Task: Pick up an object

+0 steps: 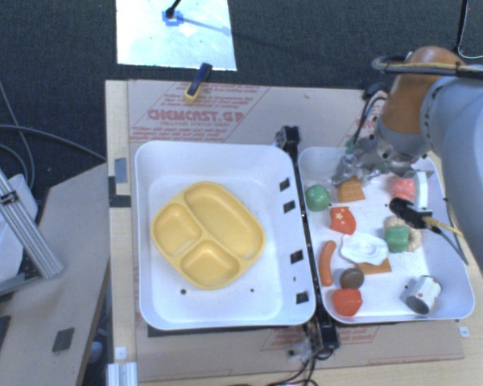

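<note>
With the claw (350, 170) low in the right bin (459, 296) just above the orange cracker (351, 190), spread impossible to tell: approach step, calling next for descent and closing.

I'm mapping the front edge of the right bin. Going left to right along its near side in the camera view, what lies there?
Red tomato → brown ball → white fried egg → metal cup lying on its side.
</note>
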{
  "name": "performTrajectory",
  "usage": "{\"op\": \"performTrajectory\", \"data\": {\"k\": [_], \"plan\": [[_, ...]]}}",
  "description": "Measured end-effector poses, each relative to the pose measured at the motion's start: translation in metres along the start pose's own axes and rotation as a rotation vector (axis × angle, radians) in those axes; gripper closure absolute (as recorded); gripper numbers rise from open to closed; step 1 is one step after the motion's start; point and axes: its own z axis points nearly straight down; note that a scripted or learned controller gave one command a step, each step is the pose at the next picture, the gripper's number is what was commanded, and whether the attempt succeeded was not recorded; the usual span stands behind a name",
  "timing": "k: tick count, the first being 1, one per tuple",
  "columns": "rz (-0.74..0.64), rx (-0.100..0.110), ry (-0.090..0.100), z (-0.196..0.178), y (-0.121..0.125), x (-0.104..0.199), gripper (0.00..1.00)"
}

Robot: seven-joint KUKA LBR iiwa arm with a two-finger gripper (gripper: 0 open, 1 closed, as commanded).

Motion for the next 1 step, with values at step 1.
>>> {"op": "performTrajectory", "data": {"k": [1], "plan": [[-0.004, -0.008, 0.002, -0.0975, -0.0009, 0.0553, 1.0]]}}
